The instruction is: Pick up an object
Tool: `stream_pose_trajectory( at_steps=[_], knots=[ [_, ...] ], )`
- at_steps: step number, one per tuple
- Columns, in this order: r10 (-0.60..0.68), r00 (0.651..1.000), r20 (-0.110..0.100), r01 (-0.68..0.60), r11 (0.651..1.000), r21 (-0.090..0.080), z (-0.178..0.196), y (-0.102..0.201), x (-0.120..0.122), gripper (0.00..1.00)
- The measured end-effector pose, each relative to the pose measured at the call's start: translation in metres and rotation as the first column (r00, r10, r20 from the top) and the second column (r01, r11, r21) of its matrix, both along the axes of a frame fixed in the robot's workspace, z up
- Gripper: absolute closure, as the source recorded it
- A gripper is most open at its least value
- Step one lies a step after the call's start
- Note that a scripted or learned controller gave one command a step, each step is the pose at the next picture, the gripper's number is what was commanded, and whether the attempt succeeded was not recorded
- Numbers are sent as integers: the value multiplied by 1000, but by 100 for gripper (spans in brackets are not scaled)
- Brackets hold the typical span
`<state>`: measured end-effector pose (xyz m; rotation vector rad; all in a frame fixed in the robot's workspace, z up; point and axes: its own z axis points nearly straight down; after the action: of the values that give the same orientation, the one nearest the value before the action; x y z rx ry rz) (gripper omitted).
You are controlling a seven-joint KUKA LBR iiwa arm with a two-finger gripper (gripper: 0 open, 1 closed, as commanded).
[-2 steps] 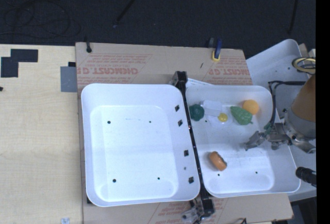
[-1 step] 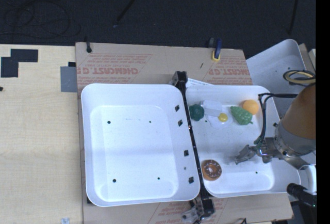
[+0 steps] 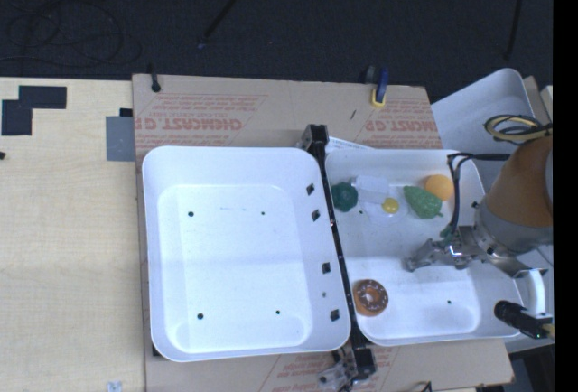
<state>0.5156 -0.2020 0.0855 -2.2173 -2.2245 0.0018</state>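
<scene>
1. Arm (image 3: 519,191) comes in from the right and sits over the right bin (image 3: 470,313), orange band visible above the wrist.
2. Gripper (image 3: 417,262) is low in the right bin, near its middle, pointing left. Can't tell if it's spread or pressed together; nothing seen between the tips.
3. Donut (image 3: 369,296) lies flat by the bin's left wall, below-left of the gripper, apart from it.
4. Back of the bin: dark green piece (image 3: 343,196), small yellow piece (image 3: 390,206), green toy (image 3: 422,201) touching the orange ball (image 3: 439,186).
5. Left bin (image 3: 158,246) stands beside it, on cardboard (image 3: 226,115).
</scene>
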Motion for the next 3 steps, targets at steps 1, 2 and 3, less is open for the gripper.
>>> stream_pose_trajectory(
  at_steps=[1,2,3],
  knots=[
    [-2,1000,-1,2,1000,1,12,0,-2,100],
    [-4,1000,-2,4,1000,2,12,0,-2,0],
    [-4,1000,-4,4,1000,2,21,-1,-2,100]
  ],
)
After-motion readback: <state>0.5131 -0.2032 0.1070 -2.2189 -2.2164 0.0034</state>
